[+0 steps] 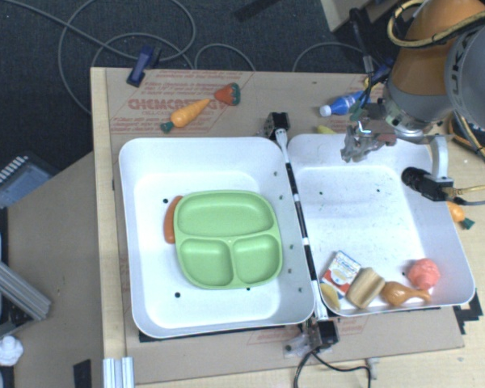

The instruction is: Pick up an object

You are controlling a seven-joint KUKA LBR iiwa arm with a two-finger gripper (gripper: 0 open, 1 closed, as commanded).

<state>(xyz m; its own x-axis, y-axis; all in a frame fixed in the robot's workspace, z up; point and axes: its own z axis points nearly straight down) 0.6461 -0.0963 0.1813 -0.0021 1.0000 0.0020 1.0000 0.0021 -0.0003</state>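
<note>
My gripper [357, 149] hangs over the far edge of the right bin [372, 208], with nothing visibly between its fingers. Along that bin's near edge lie a small red and white packet [340, 268], a tan bread-like piece [364, 288], an orange-brown curved piece [402, 294] and a pink lump [424, 272]. The left bin [145, 217] holds a green divided tray [226, 238], and an orange sausage-like item [170, 219] peeks out from under its left side.
On the bench behind the bins lie a toy carrot [190, 111], a strawberry-like toy [229, 94], a blue clip [141, 65] and a blue and white bottle [343, 103]. A black clamp [276, 124] sits where the bins meet. Cables run at the right.
</note>
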